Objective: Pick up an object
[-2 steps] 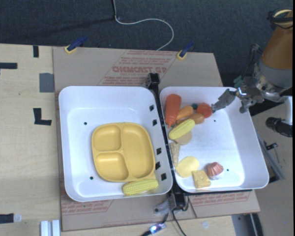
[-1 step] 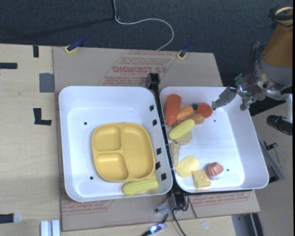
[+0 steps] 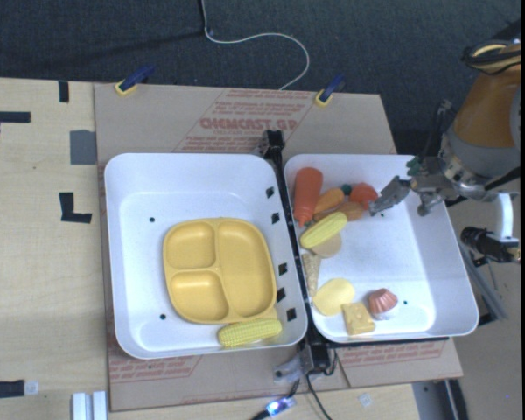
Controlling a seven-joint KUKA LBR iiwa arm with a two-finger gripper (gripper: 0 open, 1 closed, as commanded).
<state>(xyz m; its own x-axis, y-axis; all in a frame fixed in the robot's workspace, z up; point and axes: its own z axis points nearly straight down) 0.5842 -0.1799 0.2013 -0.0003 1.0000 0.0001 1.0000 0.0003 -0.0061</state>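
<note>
Gripper hovers over right bin near its top edge, fingers seemingly apart, holding nothing. Toy foods cluster along the bin's left wall.

Left of the gripper, both bins look like smooth white plastic with a slight sheen. The yellow divided plate is matt plastic. The toy corn cobs have a bumpy moulded surface. Under the bins lies rough brown cardboard; the gripper looks like dull grey metal.
</note>
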